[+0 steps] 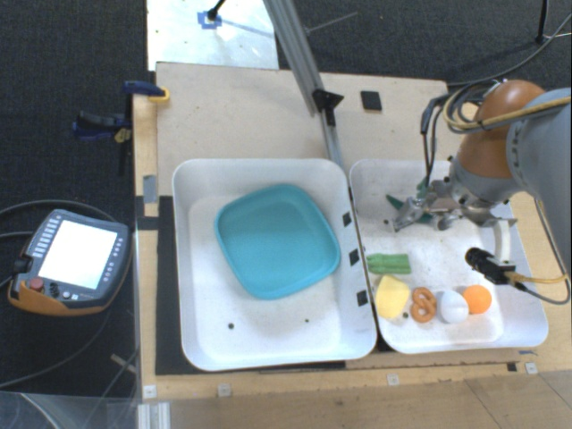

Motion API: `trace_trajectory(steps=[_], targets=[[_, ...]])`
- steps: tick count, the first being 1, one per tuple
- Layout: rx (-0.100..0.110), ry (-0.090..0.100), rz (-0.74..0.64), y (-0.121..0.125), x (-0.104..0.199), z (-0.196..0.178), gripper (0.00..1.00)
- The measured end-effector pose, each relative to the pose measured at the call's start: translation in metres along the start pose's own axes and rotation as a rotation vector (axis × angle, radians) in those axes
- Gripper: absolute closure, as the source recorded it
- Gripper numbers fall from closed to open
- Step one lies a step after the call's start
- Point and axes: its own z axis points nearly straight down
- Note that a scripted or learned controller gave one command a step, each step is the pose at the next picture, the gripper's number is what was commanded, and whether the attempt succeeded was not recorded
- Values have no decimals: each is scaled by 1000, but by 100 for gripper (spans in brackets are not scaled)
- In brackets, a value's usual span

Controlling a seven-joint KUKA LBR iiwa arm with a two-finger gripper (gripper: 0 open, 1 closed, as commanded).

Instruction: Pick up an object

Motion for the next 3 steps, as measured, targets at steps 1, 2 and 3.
trace_trajectory(steps=[1,2,3], targets=[[-2,0,0,1,0,-11,100],[-5,0,0,4,-1,-74,100],[-3,0,0,4,-3,-117,100]])
